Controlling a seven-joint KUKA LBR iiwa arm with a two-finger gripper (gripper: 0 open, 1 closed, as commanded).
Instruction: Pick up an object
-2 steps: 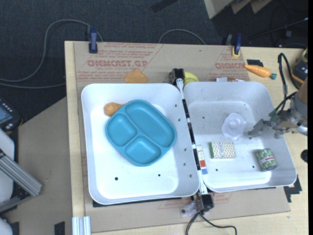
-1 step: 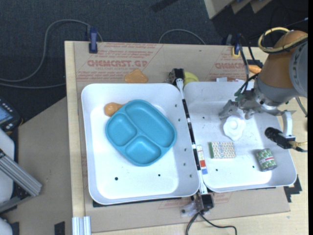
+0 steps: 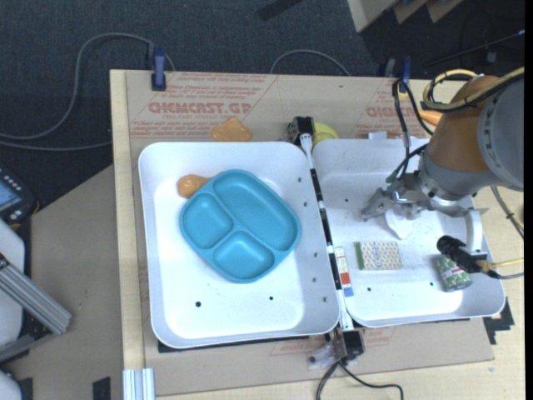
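Note:
My gripper [image 3: 391, 210] hangs low over the back half of the right bin [image 3: 366, 307], open, with nothing visible between its fingers. A small white thing [image 3: 405, 227] lies just in front of it, partly under the wrist. A flat packet with a dotted pattern [image 3: 379, 256] lies in the middle of the right bin, a short way in front of the gripper. A small green and grey thing [image 3: 454, 275] rests at that bin's front right. In the left bin [image 3: 241, 319], a blue divided plate [image 3: 240, 224] sits with an orange lump [image 3: 191, 185] at its back left edge.
An orange thing [image 3: 231, 129] lies on the bench behind the left bin. A yellow thing [image 3: 323, 132] sits behind the ridge between the bins. The arm covers the right bin's back right corner.

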